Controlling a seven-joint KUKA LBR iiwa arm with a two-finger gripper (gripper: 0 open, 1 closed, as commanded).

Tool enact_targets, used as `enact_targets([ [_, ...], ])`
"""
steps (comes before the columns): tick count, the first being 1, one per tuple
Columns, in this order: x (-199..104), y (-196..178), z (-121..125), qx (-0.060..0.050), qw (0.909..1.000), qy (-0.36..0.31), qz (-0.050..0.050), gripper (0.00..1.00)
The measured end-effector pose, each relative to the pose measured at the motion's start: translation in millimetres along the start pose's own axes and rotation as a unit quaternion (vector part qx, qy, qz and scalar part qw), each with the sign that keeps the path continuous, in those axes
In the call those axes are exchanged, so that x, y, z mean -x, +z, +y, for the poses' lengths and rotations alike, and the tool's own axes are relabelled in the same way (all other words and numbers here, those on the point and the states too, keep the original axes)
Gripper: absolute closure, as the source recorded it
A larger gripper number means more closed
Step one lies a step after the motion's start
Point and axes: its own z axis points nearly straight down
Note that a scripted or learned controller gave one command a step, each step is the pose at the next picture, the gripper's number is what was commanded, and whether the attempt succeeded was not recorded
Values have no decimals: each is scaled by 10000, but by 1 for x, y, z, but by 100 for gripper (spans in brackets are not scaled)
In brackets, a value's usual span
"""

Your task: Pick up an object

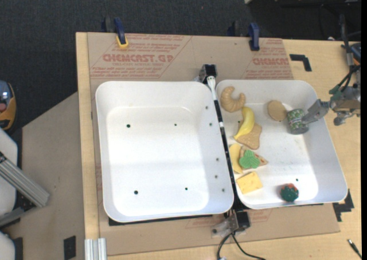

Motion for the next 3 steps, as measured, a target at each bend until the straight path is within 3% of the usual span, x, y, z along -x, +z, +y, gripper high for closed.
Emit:
enact_targets([
  [1,-73,164,25,-3,10000,-23,21,0],
  [2,-104,155,73,36,10000,-8,-14,0],
  [3,-108,155,115,26,10000,-8,-6,0],
])
